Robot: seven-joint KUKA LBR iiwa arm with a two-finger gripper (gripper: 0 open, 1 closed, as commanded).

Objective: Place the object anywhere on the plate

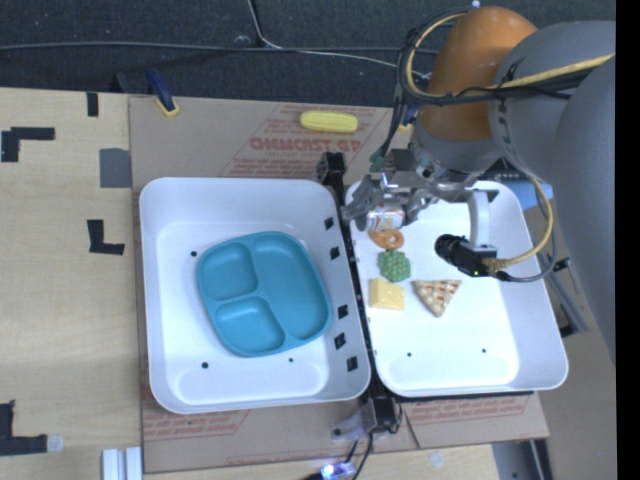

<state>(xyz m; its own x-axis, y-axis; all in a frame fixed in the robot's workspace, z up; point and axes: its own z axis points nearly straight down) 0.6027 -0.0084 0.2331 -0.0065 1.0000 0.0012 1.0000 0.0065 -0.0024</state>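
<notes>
Bins sit side by side on my table, seen from the one camera above at a slant. My left bin (160, 268) carries the blue plate (262, 292), a three-compartment dish lying flat near the bin's middle, with nothing on it. My right bin (500, 358) holds the food pieces, grouped near its left wall: an orange ring-shaped pretzel (386, 238) at the top, a green broccoli piece (394, 265) just below it, a yellow cheese block (387, 294) below that, and a pizza slice (436, 294) just beside the cheese, to its right. My arm comes in from the right, orange band above the wrist, and my fingers (384, 213) hang low over the upper left corner of the right bin, right above the pretzel. From this angle I cannot tell whether they are apart or together, nor whether they touch the pretzel. A yellow banana-like toy (328, 121) lies on the cardboard behind the bins.
</notes>
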